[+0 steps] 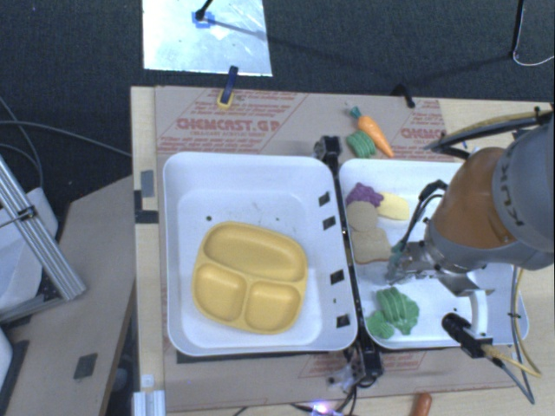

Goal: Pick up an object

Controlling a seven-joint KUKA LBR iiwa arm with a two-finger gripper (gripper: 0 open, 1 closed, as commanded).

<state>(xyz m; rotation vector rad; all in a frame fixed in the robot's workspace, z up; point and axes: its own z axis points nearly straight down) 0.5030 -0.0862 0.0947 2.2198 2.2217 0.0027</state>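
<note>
Reaches in from the right: grey arm (520,189) with its orange band (468,202), bent low over the right bin (408,165). Hangs above the middle of that bin, wrist end down, with the jaws just beside the lower right edge of the tan flat piece (371,237). Cannot tell how wide the jaws stand, nor whether anything sits between them; too dark and too small there to make out.

Holds four loose things, that right bin. At the far end, a purple bunch (364,195) touching a pale yellow piece (395,206). Just below these, the tan flat piece, lying against the bin's left wall. Near the front left corner, a green leafy piece (395,310), apart from the tan one and lying flat on the bin floor.

In the left bin (173,232), a yellow divided plate (251,276), flat, three compartments up, nothing in them.

Beyond the bins, on the worktop (286,115): an orange carrot (375,133) with a green piece (360,144) touching it, both just outside the far rim of the right bin. Further left, a small blue and yellow thing (228,87) at the worktop's far edge, and past it a silvery sheet (206,24) on the dark floor.
</note>
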